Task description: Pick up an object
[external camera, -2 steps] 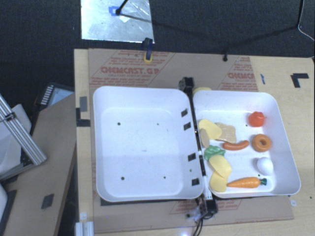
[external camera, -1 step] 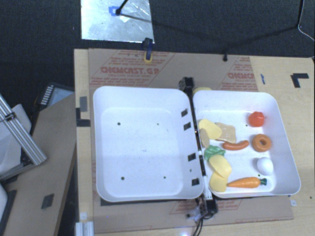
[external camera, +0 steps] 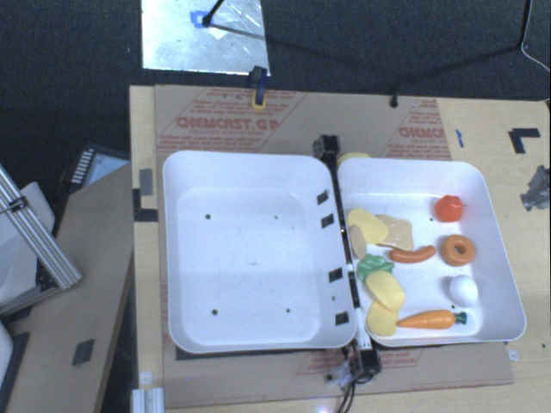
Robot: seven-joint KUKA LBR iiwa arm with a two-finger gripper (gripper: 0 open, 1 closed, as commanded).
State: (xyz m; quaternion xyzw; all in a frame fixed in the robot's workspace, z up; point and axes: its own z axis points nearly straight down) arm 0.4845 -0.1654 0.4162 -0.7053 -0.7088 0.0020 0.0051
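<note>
Here we go, two shallow white plastic bins with rounded corners side by side on the tabletop (external camera: 527, 256), sitting on a brown protective sheet (external camera: 232, 119) printed in red with CHEMCAST GP. The left bin (external camera: 172, 231) shows a smooth matte floor dotted with a few small dark holes. All the candidates are in the right bin (external camera: 497, 231), glossy toy foods by the look of them: a round red tomato (external camera: 448, 207) near the far corner, a ring-shaped brown doughnut (external camera: 457, 249) just in front of it, then a smooth white egg (external camera: 463, 290), and a tapered orange carrot (external camera: 428, 319) with a dark green stub lying along the near wall. Toward the middle, a curved reddish sausage (external camera: 412, 254) lies just beside a flat tan slice of toast (external camera: 398, 229), and a crinkly green leaf (external camera: 374, 265) is tucked among several rounded yellow pieces (external camera: 386, 291) stacked along the wall nearest the other bin. Black clips (external camera: 327, 221) run down the seam between the bins. A yellow clamp (external camera: 258, 93) bites the sheet's far edge, and a shiny metal plate (external camera: 204, 24) lies on the dark carpet beyond. At the right edge the gripper (external camera: 535, 188) shows as a small grey tip over bare tabletop, well apart from the toys; whether it is spread or closed I cannot tell
</note>
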